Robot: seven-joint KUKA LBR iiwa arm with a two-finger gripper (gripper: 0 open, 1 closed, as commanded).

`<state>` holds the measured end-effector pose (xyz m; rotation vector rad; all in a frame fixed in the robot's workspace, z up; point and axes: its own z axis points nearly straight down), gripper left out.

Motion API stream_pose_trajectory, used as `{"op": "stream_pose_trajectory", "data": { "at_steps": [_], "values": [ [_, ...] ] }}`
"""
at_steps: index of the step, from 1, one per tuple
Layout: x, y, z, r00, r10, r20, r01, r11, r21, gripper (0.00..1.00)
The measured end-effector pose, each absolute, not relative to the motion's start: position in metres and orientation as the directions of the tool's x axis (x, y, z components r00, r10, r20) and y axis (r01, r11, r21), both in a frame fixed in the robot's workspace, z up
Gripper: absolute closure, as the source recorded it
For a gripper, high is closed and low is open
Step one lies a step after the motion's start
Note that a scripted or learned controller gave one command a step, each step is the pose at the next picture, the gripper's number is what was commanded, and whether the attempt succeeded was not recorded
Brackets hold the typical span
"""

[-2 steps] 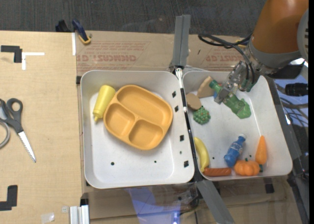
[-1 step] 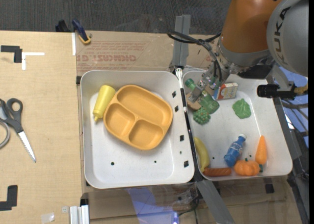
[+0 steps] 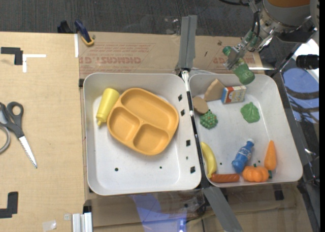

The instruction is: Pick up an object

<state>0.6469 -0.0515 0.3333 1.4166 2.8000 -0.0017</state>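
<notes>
Grey arm (image 3: 284, 15) with a broad orange band, black cable looping beside its wrist, small metal claw (image 3: 236, 58)

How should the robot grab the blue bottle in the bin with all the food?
Grip the blue bottle across its middle, coming straight down from above. It lies tilted on the bin floor, so its narrow sides are free, though the pumpkin sits close to its lower end.

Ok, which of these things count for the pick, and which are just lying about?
For the job: gripper; green object just below it; right bin with its carton, broccoli, blue bottle and carrot.

Lying about: scissors; blue clamp; cardboard sheet behind the bins.
</notes>
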Motion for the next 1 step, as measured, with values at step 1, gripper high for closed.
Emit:
{"op": "stream_pose_trajectory", "data": {
  "at_steps": [1],
  "values": [
    [0.6395,0.0025,0.2617,-0.628,0.778,-0.001,0.778,0.628,-0.002,1.0]
  ]
}}
